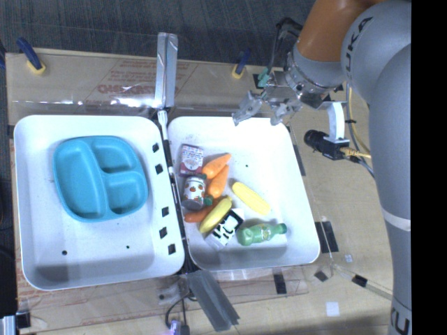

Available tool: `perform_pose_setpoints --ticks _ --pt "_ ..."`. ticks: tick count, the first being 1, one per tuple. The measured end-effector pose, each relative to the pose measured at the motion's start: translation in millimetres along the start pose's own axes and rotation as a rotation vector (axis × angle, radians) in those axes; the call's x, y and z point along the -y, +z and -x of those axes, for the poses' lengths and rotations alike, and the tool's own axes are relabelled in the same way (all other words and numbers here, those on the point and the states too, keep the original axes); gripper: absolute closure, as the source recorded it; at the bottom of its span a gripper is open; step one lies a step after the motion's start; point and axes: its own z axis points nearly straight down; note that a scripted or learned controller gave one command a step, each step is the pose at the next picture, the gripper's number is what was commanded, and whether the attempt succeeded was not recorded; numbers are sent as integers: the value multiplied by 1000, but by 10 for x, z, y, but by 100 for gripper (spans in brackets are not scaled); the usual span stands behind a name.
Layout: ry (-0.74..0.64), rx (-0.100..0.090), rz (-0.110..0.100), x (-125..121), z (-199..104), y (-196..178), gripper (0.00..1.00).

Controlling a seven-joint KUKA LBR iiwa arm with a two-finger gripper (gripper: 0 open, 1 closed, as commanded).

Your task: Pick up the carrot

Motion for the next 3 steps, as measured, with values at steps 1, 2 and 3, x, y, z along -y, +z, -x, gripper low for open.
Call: perform_pose_setpoints --ticks 1,2,3 --pt "-161 1 3 294 -208 1718 0" --pt "-166 0 0 293 -207 1631 100" --pt "-101 1 2 659 -645 825 100"
